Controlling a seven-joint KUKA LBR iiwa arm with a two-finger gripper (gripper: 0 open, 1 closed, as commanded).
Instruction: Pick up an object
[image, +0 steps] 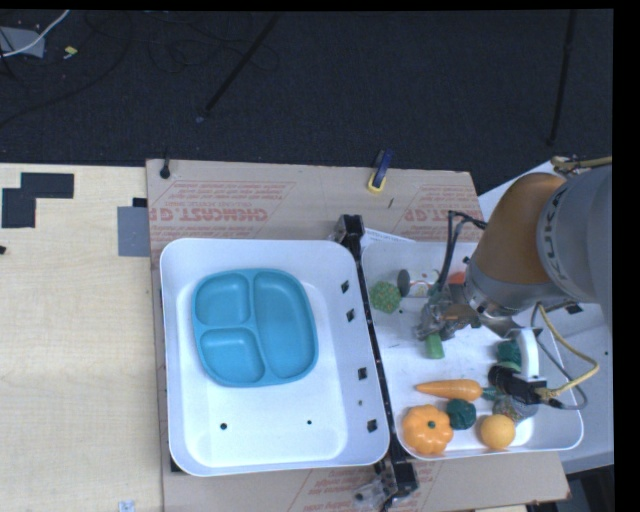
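Note:
My gripper (434, 323) hangs low over the middle of the right bin (560, 440), reached in from the right. A small green block (434, 347) lies right under its tip, touching or nearly touching it; I cannot tell whether it is held. To the left sits a green broccoli-like piece (386, 295), with a small dark piece (404, 282) beside it. Along the near side lie a carrot (449, 389), an orange pumpkin (428, 430), a dark teal piece (461, 413) and a yellow-orange fruit (497, 431). A teal piece (510, 352) lies right of the gripper.
The left bin (190, 430) holds a blue divided plate (255, 327). A black divider (362, 330) runs between the two bins. The arm's grey and orange body (530, 245) covers the right bin's far right part.

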